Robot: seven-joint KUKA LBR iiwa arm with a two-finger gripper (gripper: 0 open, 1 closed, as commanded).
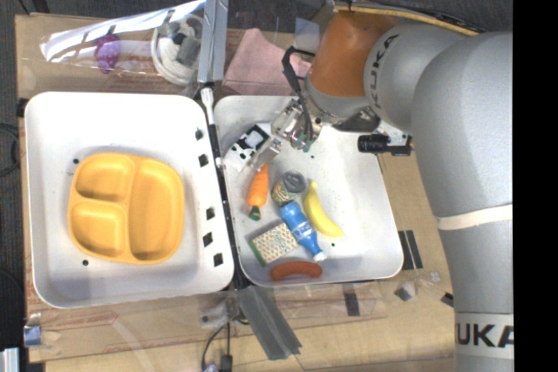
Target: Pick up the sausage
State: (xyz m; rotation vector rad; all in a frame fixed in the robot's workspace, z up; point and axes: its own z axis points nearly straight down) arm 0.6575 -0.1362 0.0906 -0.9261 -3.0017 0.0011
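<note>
The sausage (296,271) is a reddish-brown link lying flat along the near wall of the right bin (370,222). My gripper (255,149) hangs over the bin's far left part, well above and away from the sausage, just beyond the top of a toy carrot (257,189). It carries a black-and-white patterned block at its tip.
In the right bin lie a carrot, a small can (290,186), a blue bottle (302,231), a banana (322,211) and a green-edged sponge (273,243), all close to the sausage. A yellow divided plate (127,207) sits in the left bin (52,274).
</note>
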